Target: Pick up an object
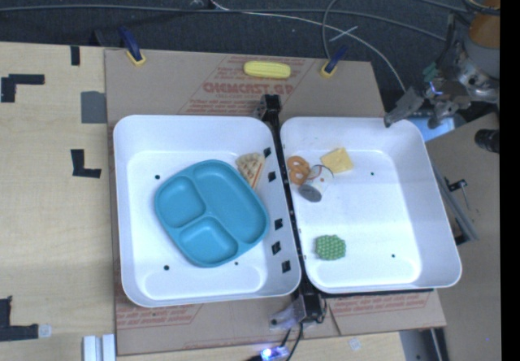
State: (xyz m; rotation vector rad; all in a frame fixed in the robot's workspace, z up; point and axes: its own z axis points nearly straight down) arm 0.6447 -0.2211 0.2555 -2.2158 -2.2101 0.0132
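The right bin (406,213) holds a small brown pretzel-like piece (297,166), a yellow wedge (336,160), a grey piece (311,193) and a green knobbly ball (330,247). A blue divided plate (211,211) lies in the left bin (138,189), with a tan ridged wedge (252,166) by its upper right corner. My gripper (429,106) hangs over the far right corner of the right bin, above the rim and apart from all the objects. Nothing is seen in it.
A yellow oblong object (266,69) lies on the cardboard (187,83) behind the bins. Blue and yellow clamps (132,48) (333,63) pin the cardboard's back edge. Cables (357,2) loop across the dark floor behind. The two bins meet at a black clip (270,105).
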